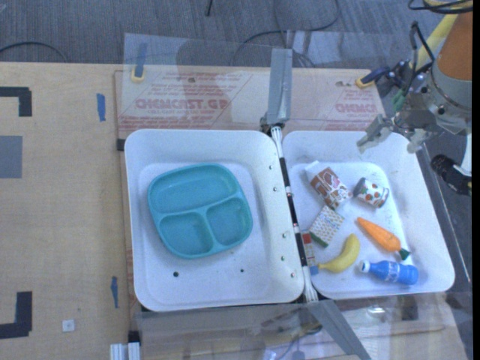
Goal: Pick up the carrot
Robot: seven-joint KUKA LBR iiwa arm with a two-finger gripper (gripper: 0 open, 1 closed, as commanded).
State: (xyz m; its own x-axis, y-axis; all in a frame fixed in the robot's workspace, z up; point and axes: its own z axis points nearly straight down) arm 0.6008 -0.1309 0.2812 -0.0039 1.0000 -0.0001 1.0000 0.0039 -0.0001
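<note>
Carrot (379, 235) is lying flat in the right bin (427, 201), toward that bin's near right part, its orange body running on a slant with the green tip pointing down and to the right; nothing is touching it from above. Just below it a blue bottle (390, 271) with a white cap is lying on its side, and to the left of the bottle a banana (341, 255) is curving along the bin floor; a small checked packet (325, 225) is sitting above the banana, a brown and white carton (329, 187) is resting further back, and a red and white cup (370, 192) is lying on its side beside the carton, just above the carrot.

The gripper (392, 132) is hanging over the far right corner of the right bin, well apart from the carrot; its two fingers are spreading wide, one slanting to the left and one to the right, and nothing is showing between them. The grey arm (454, 58) with its orange band is reaching in from the right.

The left bin (142, 163) is carrying a teal divided plate (199, 209) with three compartments, sitting near that bin's middle; both bins are resting side by side on the desk (60, 201), touching along their inner edges.
</note>
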